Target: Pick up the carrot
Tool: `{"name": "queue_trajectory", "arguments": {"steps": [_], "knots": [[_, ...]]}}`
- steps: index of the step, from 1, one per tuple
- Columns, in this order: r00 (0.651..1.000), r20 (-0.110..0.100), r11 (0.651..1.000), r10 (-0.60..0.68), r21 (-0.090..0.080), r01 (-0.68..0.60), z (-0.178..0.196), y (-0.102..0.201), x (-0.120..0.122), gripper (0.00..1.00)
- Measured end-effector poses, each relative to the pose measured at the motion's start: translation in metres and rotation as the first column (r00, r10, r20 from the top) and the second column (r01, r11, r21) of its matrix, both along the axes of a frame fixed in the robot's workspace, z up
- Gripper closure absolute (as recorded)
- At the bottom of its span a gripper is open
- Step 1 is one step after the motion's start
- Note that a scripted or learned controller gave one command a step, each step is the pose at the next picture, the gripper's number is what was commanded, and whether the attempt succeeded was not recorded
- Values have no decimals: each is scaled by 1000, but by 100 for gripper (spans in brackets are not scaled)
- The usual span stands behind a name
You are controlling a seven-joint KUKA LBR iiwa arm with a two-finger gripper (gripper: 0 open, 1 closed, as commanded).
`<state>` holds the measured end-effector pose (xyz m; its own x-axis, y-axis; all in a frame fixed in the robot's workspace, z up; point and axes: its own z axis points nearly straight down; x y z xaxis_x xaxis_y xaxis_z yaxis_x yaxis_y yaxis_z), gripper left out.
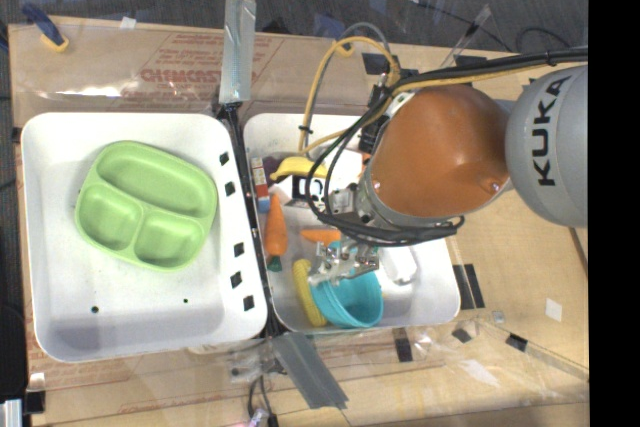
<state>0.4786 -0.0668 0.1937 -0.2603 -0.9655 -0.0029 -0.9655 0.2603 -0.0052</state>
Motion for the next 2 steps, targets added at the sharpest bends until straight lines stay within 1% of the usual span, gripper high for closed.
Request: {"name": "queue_trajectory", "arguments": {"steps": [1, 2], "knots": [[1000, -4, 1000, 7, 2, -7, 7, 2, 0, 100], [1000, -2, 1000, 16, 4, -16, 16, 5, 2, 100]]}}
